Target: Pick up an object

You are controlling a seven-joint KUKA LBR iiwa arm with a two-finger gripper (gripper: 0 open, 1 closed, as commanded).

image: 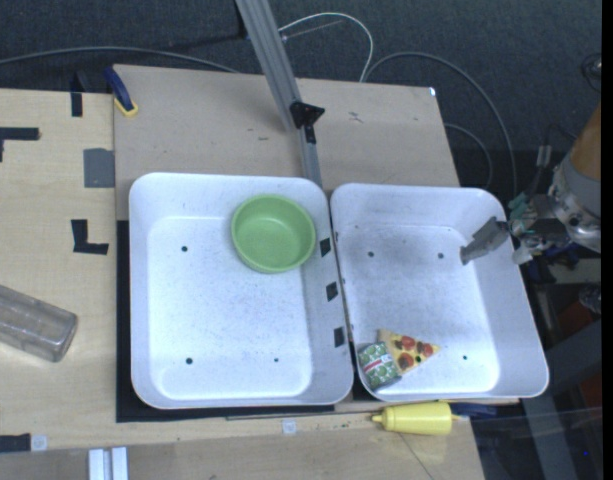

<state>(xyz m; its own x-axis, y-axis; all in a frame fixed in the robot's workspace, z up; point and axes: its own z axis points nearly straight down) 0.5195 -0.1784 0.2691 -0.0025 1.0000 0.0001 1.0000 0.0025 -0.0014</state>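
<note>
A light green bowl (274,233) sits in the left bin (166,368), near its back right corner. In the right bin (506,368), a toy pizza slice (411,351) lies by the front left corner, with a small green packet (377,364) touching its left side. The gripper (501,236) hangs over the right bin's right rim, far from the pizza slice and well right of the bowl. I see no object held in it.
A yellow squeeze bottle (418,419) lies on the bench just in front of the right bin. A clear plastic cylinder (26,320) rests at the far left. A slanted metal pole (271,53) rises behind the bins, and cables (426,68) trail at the back.
</note>
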